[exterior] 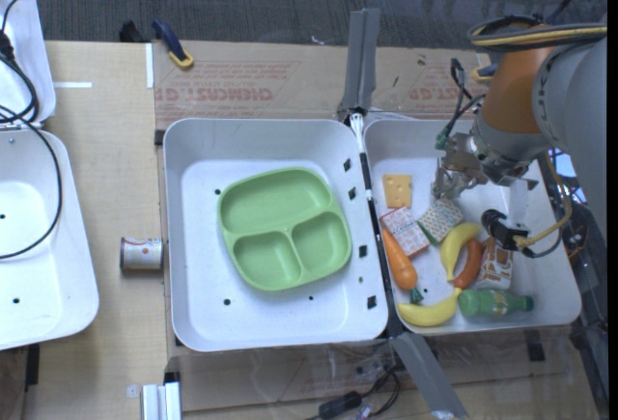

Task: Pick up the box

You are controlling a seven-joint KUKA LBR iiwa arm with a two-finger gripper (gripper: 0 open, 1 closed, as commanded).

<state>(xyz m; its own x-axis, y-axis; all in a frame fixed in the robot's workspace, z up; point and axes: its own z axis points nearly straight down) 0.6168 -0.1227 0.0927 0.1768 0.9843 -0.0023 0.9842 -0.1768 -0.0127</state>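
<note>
A small red and white box [405, 231] lies flat in the right bin [541, 317], between a yellow cheese slice [397, 189] and a carrot [399, 260]. Beside it to the right lies a green-and-white checkered packet [442, 218]. My gripper [447, 186] hangs low over the bin, just above the checkered packet's far edge and to the upper right of the red and white box. Nothing visibly sits in it.
The right bin also holds two bananas [458, 245] [431, 310], a sausage [470, 263], a green bottle [493, 302] and a brown-white carton [497, 266]. A green divided plate [283, 228] lies in the left bin [183, 215]. A small can [142, 254] lies on the bench.
</note>
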